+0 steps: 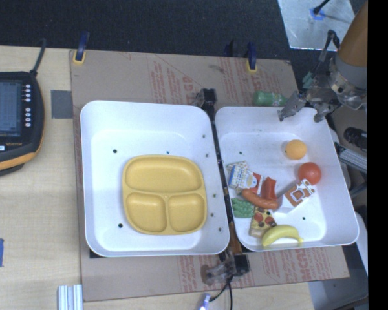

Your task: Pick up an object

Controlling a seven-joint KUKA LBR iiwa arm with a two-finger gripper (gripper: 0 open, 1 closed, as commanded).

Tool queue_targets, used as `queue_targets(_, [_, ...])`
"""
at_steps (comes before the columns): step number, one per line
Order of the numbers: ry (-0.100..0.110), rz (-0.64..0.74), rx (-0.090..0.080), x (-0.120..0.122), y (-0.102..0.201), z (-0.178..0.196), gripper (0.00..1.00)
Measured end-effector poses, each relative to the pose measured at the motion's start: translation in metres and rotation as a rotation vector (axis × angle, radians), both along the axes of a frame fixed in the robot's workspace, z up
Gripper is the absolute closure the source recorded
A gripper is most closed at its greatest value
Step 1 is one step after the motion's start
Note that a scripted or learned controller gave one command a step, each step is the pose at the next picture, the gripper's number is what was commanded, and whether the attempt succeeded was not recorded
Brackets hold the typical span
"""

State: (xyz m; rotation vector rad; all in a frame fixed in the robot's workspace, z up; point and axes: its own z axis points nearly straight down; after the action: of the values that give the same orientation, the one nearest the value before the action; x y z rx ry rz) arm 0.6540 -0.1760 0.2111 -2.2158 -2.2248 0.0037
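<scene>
Seen from above at a slant: end effector (304,108) at upper right of frame, over the far rim of the right bin (336,234), fingers spread apart, nothing between them. In the right bin: orange ball (295,149) near the top, red tomato (309,172) just below it, small carton (299,193) beside that. Lower down, clustered: patterned packet (239,174), red sausage (260,199), green piece (242,207), pizza slice (262,221), yellow banana (281,236) at the near edge. In the left bin (97,173): yellow divided tray (163,194), centred. At far left of frame, on the worktop (26,237): a tablet pendant (10,121).
</scene>
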Motion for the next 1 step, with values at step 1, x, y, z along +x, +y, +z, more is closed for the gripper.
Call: queue_targets(1, [0.003,0.0,0.0,-0.0273,-0.0361,-0.1205,0.0])
